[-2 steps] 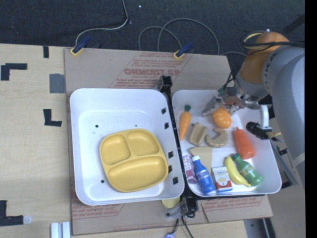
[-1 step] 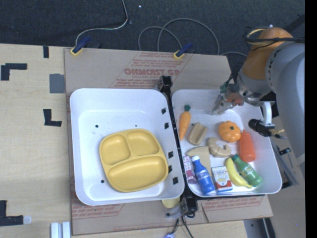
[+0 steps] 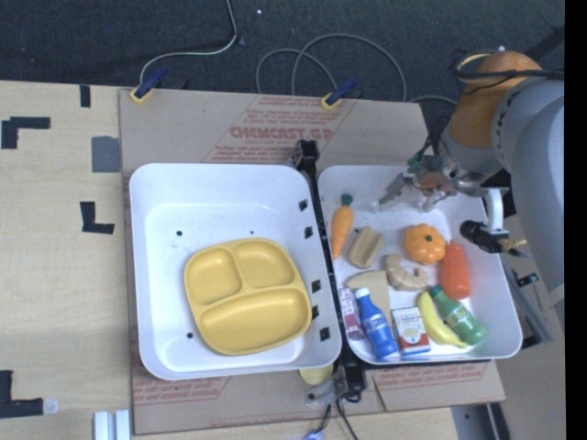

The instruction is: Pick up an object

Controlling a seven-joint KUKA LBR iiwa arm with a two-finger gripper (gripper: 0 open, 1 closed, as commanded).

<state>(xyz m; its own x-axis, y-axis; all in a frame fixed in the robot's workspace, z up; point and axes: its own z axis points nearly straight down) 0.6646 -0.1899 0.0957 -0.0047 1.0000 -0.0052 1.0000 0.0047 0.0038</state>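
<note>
Pincer: the pincer [image 3: 410, 188] hangs low over the back part of the right bin [image 3: 510, 324], its fingers spread wide with nothing between them; one finger points out toward the bin's middle divide.
Arm: the arm [image 3: 514, 117] comes in from the right, its bulk behind and to the right of the pincer.
Nearest target: the pumpkin [image 3: 425, 243], a small orange one, sits just in front of the pincer and a little to its right, apart from it. It looks the easiest pick.
Doing it well: I judge the pincer should centre over the pumpkin, drop straight, and close across its round body, not on the stem; a round toy may roll out of an off-centre squeeze.
Other choices: the carrot [image 3: 340, 230] lies in front and to the left; the tan block [image 3: 364, 246] is beside it.
Crowding: the red pepper [image 3: 455, 269] lies just right of the pumpkin, and a beige piece [image 3: 406, 272] lies just in front of it, so a finger may snag either.
Far cluster: banana [image 3: 435, 320], green bottle [image 3: 455, 313], blue bottle [image 3: 376, 324] and small carton [image 3: 409, 328] are packed at the front wall, poor room for fingers.
Open room: bare white floor lies right under the pincer and to its left, good for descent.
Edges: the back wall is close behind the pincer; the divide lies to its left.
Left bin: the left bin [image 3: 151, 191] holds a yellow tray [image 3: 248, 296], well apart.
</note>
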